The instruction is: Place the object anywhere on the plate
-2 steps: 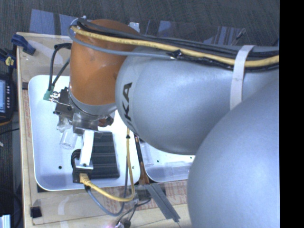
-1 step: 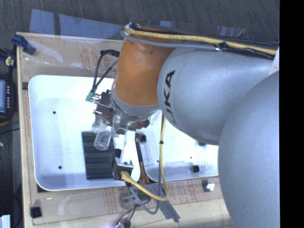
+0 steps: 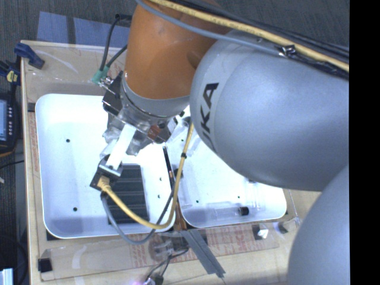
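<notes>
The gripper (image 3: 138, 134) is hovering over the left bin (image 3: 65, 171), left of centre, probably lining up on the dark ribbed slab (image 3: 129, 196) lying just below it; whether it is apart or together I cannot tell. A clear tube (image 3: 228, 209) is lying in the right bin (image 3: 219, 183)

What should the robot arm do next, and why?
Probably lift straight up a little. The gripper hangs over the left bin, beside a dark ribbed slab, and the big wrist hides what is under it. Rising would likely show whether it carries anything before it goes on.
</notes>
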Controlling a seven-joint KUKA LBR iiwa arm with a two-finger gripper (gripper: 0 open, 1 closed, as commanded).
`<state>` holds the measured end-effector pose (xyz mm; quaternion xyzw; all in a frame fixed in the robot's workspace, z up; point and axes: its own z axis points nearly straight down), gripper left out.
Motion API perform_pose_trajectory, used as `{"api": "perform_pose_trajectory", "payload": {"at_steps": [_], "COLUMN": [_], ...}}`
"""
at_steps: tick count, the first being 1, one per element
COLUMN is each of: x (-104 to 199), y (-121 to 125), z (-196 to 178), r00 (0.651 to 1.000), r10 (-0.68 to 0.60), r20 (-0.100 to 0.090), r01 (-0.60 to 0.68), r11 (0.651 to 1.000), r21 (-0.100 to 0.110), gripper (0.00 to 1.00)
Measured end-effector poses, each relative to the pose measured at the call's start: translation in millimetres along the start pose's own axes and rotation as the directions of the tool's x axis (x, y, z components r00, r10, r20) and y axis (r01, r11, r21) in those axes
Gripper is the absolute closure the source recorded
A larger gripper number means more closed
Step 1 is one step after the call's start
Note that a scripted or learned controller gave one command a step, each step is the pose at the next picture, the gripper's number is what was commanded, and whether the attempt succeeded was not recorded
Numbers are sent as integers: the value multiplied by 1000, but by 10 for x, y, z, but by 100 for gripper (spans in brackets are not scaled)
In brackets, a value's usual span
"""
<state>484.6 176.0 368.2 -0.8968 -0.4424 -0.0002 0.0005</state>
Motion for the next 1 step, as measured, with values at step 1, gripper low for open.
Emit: {"api": "perform_pose_trajectory", "payload": {"at_steps": [1], "x": [-555], "y": [319], "z": [416], "r00": [898], "r10": [440], "r20": [2], "r01": [-440], "r11": [898], "r21": [-1], "gripper": [100]}}
